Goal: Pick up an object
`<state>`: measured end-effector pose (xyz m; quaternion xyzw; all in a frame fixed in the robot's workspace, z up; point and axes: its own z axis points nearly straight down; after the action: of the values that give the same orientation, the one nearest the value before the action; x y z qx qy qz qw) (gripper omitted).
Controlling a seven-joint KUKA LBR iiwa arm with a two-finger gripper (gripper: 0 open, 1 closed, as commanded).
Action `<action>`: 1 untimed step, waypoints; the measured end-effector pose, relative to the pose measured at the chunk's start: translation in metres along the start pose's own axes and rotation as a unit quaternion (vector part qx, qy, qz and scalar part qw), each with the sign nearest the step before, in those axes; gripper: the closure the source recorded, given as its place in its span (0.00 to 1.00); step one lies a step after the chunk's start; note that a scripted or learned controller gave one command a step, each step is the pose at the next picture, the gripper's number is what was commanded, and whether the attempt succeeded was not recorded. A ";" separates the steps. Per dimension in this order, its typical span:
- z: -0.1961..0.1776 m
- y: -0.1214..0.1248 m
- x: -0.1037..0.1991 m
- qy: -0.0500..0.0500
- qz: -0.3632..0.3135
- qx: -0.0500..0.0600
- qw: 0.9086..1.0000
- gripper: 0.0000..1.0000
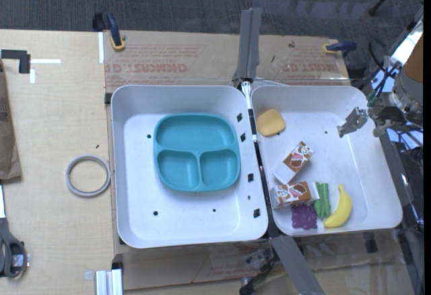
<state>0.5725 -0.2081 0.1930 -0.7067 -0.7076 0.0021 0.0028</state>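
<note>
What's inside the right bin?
The right bin holds a yellow sponge-like piece, two small cartons, a green vegetable, purple grapes and a banana. The lower carton's underside and whatever lies beneath the clustered items is covered.

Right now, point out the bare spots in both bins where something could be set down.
Right bin: bare floor between the yellow sponge, the snack carton and the gripper. Its near edge is crowded: juice box, grapes, green pepper, banana. Left bin: bare strips around the teal divided plate.
</note>
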 end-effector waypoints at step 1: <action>0.034 -0.001 0.066 0.000 0.094 0.001 0.996 0.00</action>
<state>0.5714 -0.1419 0.1594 -0.7698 -0.6383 0.0029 0.0035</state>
